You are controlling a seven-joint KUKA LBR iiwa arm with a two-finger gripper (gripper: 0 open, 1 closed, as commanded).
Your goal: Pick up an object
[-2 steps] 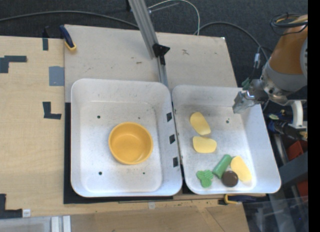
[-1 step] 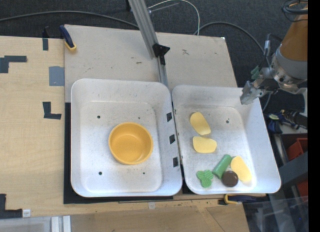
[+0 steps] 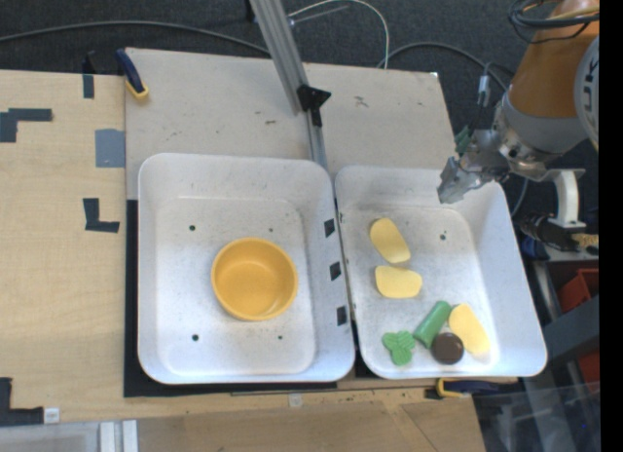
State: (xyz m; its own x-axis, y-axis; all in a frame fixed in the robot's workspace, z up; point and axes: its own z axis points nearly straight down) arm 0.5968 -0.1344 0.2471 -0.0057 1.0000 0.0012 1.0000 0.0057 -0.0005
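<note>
brown piece (image 3: 448, 348) below; arm (image 3: 545, 90) angled over right bin (image 3: 506, 245).

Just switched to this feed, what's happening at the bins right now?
The arm's gripper hangs over the far right corner of the right bin, with nothing seen between its fingers. Below it lie two yellow pieces, a third yellow piece, a green stick, a small green leafy piece and a brown ball. The left bin holds a yellow bowl.

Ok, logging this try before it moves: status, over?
Claw above right bin's far corner, nothing in it. Yellow pieces, green pieces and a brown one lie untouched. Path clear.
</note>
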